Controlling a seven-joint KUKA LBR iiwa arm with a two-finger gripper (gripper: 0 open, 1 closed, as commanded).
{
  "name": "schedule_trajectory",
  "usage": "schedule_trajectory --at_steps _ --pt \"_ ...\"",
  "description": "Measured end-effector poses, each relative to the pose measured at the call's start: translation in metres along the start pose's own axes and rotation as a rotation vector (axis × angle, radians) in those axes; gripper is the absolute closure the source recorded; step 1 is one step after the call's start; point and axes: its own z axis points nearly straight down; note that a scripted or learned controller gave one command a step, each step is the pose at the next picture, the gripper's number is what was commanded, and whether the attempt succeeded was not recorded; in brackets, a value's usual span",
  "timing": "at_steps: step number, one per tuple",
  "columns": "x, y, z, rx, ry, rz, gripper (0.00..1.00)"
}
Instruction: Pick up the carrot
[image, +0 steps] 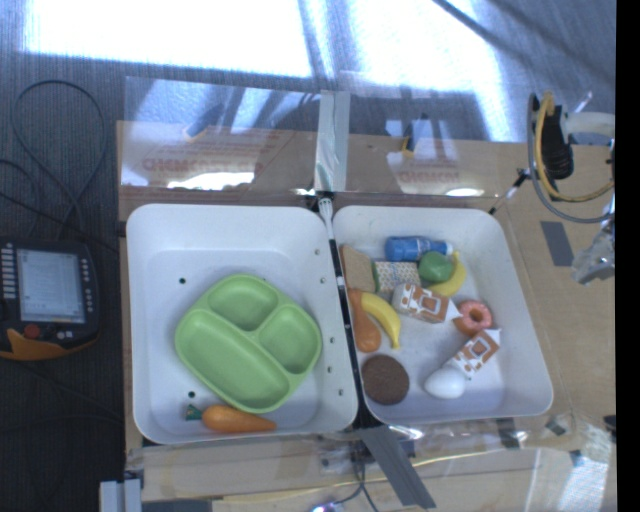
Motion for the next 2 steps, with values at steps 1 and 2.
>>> schedule_trajectory --at_steps 1,2 --pt "0.022 -0.002 -0.021 0.003 0.002 -0.294 1.0" --pt "0.047 -0.016 0.066 0.004 -0.01 -0.286 1.0"
